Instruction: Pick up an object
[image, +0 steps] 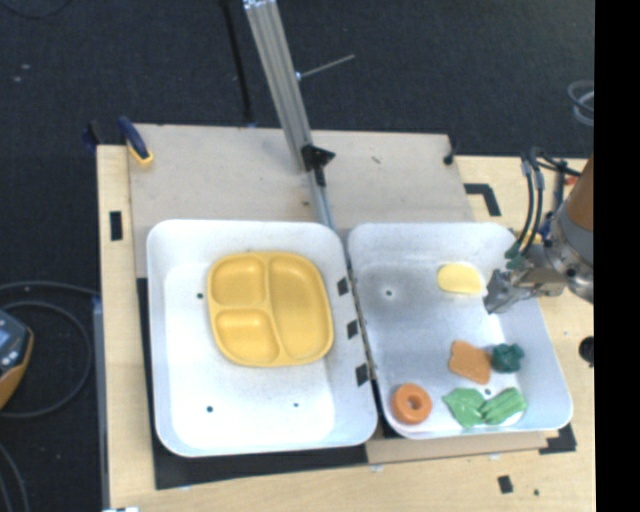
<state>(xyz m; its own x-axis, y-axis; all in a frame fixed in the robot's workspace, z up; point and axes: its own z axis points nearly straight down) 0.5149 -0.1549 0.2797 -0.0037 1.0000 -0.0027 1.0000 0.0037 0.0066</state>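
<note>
Nearest in the right bin (400, 250) lie an orange ring (411, 403) and green leafy piece (484, 407), then an orange chunk (470, 361) and dark green lump (507, 356). Farther back, the yellow piece (459, 278) lies just left of the gripper (500, 297). Whether its fingers are apart cannot be told. A yellow divided plate (270, 307) sits in the left bin (180, 400).

The hand (500, 297) hangs over the right bin (400, 330), just beside a pale yellow piece (459, 278). Nearer the front lie an orange ring (411, 403), an orange chunk (469, 361) and green pieces (484, 406) (clustered together). A yellow divided tray (270, 308) sits in the left bin (180, 400).
</note>
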